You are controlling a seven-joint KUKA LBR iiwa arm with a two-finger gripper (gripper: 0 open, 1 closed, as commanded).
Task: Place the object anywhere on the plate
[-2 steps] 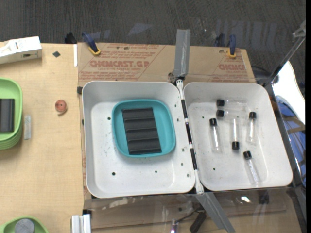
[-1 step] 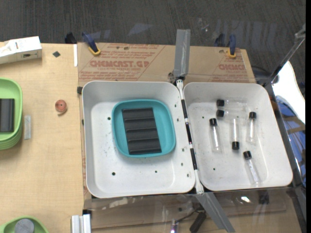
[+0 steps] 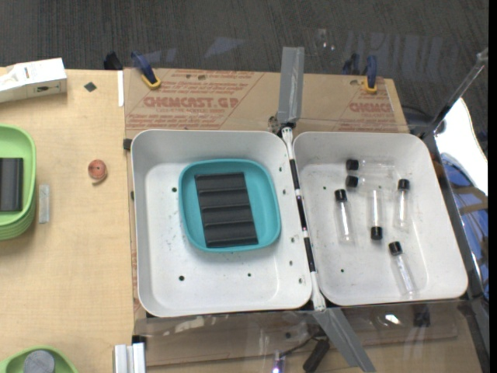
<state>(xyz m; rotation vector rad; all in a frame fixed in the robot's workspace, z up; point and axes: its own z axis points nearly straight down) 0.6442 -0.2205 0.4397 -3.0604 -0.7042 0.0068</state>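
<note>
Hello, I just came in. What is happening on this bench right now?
Nothing is being handled at this moment. The left bin holds a teal plate with a dark ribbed block lying on it. The right bin holds several clear tubes with black caps, scattered and lying flat. The job is to put an object on the plate, and the tubes all lie in the right bin, so that step looks not yet done.
</note>
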